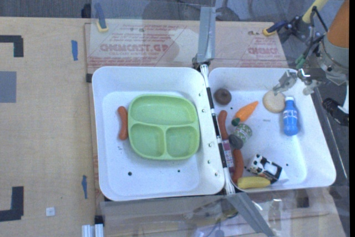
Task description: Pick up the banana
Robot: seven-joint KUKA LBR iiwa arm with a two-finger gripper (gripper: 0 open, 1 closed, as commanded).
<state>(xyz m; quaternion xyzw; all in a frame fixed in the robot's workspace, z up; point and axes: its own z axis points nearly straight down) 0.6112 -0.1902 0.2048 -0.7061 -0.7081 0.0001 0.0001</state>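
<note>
The banana (pixel 254 182) is small and yellow. It lies flat at the front edge of the right bin (pixel 316 144), just in front of a black-and-white toy (pixel 265 166). My gripper (pixel 295 85) hangs over the far right corner of that bin, well away from the banana. Its fingers (pixel 284 81) are spread open with nothing between them. A tan round biscuit (pixel 273 101) and a blue bottle (pixel 290 116) lie just below the gripper.
The right bin also holds a carrot (pixel 246 111), a brown ball (pixel 223 96), a small jar (pixel 241 131) and two sausages (pixel 237 164) along its left wall. The left bin (pixel 105 91) holds a green divided plate (pixel 164 126) and another sausage (pixel 122 122).
</note>
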